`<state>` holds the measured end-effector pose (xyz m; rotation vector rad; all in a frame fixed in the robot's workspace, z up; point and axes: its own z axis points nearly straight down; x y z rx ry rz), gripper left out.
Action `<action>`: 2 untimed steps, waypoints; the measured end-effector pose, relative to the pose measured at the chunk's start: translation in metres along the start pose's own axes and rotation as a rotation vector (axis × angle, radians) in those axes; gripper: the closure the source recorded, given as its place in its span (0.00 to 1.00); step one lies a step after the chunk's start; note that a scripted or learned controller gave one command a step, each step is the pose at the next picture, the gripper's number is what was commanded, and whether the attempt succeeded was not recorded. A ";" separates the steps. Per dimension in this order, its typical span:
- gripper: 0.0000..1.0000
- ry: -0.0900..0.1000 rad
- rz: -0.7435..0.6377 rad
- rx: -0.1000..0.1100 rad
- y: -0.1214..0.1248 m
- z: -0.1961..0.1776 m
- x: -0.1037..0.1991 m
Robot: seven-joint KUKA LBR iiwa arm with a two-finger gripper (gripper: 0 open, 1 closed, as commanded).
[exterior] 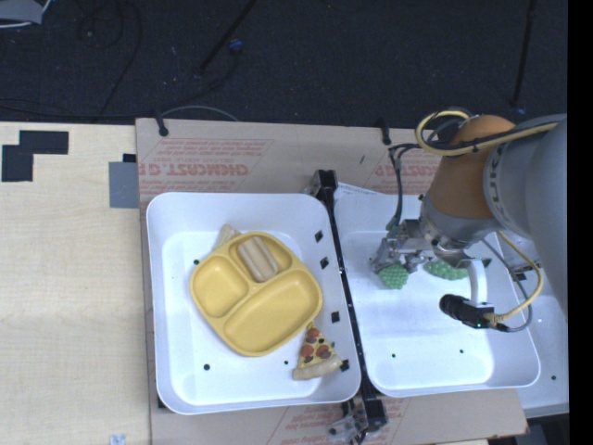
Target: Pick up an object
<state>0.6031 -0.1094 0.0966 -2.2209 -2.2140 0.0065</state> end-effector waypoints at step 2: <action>1.00 -0.001 -0.004 -0.009 0.009 -0.107 0.002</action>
